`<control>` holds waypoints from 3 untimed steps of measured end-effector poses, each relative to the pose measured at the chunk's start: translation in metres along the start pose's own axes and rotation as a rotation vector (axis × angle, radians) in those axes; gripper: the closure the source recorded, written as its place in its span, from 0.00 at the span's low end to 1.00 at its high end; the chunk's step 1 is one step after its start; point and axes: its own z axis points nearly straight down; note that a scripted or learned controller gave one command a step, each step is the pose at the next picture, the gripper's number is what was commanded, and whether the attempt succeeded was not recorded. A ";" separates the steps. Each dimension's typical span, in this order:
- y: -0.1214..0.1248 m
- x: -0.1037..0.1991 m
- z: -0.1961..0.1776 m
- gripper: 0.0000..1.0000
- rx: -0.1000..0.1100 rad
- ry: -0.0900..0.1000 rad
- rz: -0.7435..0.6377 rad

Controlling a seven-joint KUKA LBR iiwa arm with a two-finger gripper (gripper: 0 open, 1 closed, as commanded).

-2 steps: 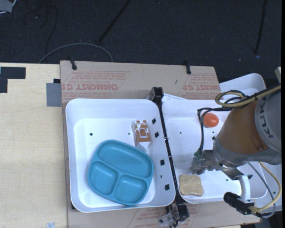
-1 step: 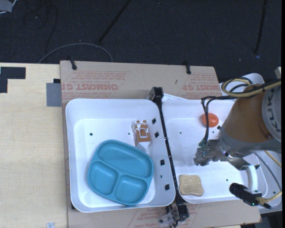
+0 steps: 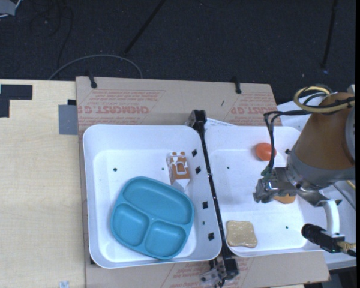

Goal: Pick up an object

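One fixed camera, mounted above the bench, looks down at a slant. Both white bins sit side by side in the lower middle: left bin (image 3: 96,161), right bin (image 3: 240,140). Dark floor fills the top. The arm (image 3: 324,143) enters from the right edge. Medium distance.

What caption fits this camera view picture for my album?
Robot gripper reaches into the right bin near toast; a blue plate waits left.

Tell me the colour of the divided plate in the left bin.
Light blue plate, clearest in the camera view.
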 end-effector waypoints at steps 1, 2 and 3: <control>0.000 -0.001 -0.006 1.00 0.003 0.000 0.002; 0.013 0.049 -0.019 1.00 0.003 0.002 -0.005; 0.012 0.100 -0.027 1.00 0.003 0.000 -0.003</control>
